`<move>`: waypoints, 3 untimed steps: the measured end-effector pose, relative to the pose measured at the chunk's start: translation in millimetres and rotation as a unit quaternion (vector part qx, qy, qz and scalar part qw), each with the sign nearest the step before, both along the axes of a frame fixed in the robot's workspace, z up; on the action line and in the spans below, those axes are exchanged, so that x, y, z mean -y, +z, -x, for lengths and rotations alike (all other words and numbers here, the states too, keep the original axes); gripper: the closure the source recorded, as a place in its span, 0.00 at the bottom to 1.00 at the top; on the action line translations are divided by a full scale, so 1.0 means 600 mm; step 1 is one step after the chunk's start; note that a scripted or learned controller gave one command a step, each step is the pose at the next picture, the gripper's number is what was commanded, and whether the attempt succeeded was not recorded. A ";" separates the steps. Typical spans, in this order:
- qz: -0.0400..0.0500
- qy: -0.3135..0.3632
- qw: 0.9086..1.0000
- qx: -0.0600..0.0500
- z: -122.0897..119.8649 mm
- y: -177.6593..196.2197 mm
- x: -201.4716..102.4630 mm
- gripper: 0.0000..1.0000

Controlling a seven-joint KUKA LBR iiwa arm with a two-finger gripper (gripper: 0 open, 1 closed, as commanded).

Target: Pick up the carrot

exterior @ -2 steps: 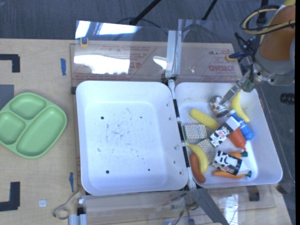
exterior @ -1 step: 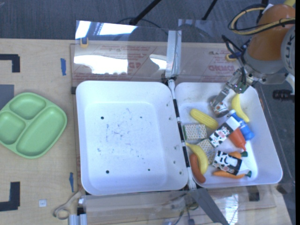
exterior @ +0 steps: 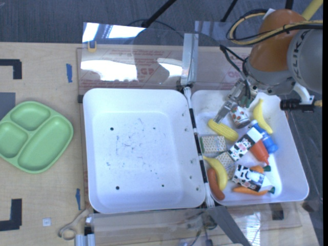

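Gripper [exterior: 229, 108] hangs over the far end of the right bin [exterior: 297, 176]; the carrot [exterior: 250, 190] lies at the near end.

The carrot rests flat along the bin's near edge, orange with a green tip pointing right, just in front of a black-and-white cow-patterned carton [exterior: 248, 175] and well apart from the gripper, with a clutter of toy food between them. Whether the gripper is open or closed cannot be told, and nothing can be seen in its hold; it hovers just above a corn cob [exterior: 222, 128], with a banana [exterior: 261, 116] to its right. The left bin [exterior: 138, 147] shows a scuffed white floor. Both bins sit on a pale wooden bench [exterior: 41, 76], where a green divided plate [exterior: 34, 136] lies at the left; dark carpet [exterior: 51, 9] runs behind.
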State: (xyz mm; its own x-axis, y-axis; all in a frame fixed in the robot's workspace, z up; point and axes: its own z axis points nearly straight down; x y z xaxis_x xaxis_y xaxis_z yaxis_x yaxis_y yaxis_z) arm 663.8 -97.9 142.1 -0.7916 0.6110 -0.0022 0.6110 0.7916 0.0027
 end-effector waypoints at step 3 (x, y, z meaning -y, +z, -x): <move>0.001 0.204 0.979 0.003 0.007 0.075 -0.067 0.00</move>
